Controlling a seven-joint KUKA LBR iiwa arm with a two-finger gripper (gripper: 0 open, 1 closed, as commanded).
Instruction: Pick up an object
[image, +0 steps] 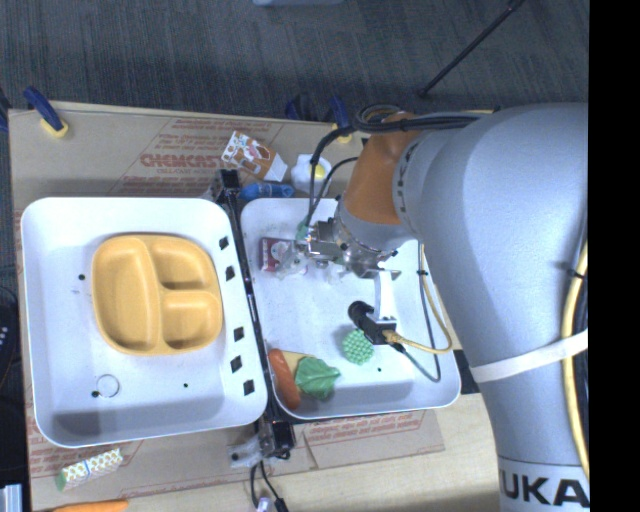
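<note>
The bench is covered with brown cardboard (150, 150) printed in red, and beyond its far edge lies dark grey carpet (200, 45). 2 shallow white bins sit side by side on the cardboard, joined along a black clipped seam. The left bin (45, 400) holds a yellow divided tray (157, 293), which lies flat with its long axis running roughly from the far side to the near side. A blue clamp (45, 110) grips the cardboard's far left corner, and a small printed packet (245, 152) lies on the cardboard just beyond the bins.

The right bin (430, 385) holds several things. A green knobbly ball (357, 347) sits near the middle, toward the near side; being round, it shows no long axis. At the near left corner an orange carrot-like piece (283, 377) lies along the bin wall, its long axis running far to near, with a green leafy piece (316, 376) touching it on its right. A red and white packet (272, 252) lies at the far left.

The grey arm (500, 250) reaches in from the right, its orange band (375, 185) above the wrist. The gripper (310, 250) hangs over the far part of the right bin, close to the packet; whether its jaws are spread or closed cannot be told.
</note>
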